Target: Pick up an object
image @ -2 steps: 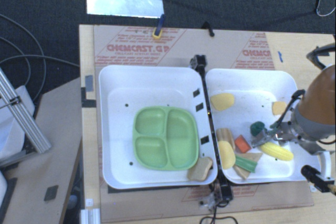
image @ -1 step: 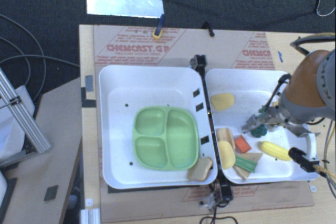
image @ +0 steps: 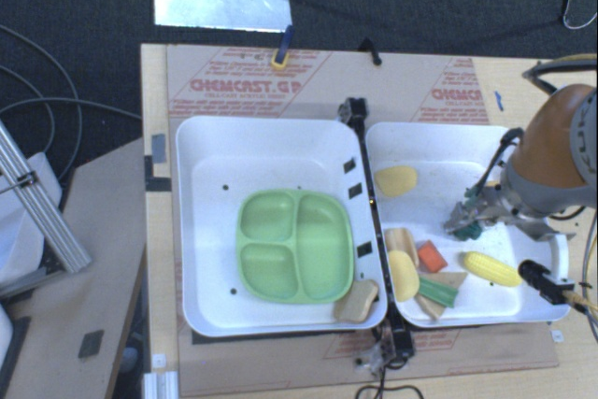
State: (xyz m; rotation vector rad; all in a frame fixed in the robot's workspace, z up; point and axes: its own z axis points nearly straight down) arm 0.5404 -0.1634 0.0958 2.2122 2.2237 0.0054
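My gripper (image: 464, 221) is low inside the right bin (image: 439, 149), near the middle of its right half. Something small and teal-green shows at its tip, too small to make out. A yellow corn cob (image: 492, 269) lies just below and to the right of it. An orange block (image: 430, 257), a yellow oval piece (image: 404, 276), a green piece (image: 437, 292) and a tan wedge (image: 400, 243) are clustered at the bin's lower left. A yellow lemon-shaped object (image: 397, 180) sits alone at the upper left.
The left bin (image: 215, 201) holds a green divided plate (image: 296, 245) and a tan bread-like piece (image: 357, 302) in its lower right corner. A black-marked wall (image: 363, 192) separates the two bins. The arm's orange band (image: 561, 135) hangs over the right bin's right edge.
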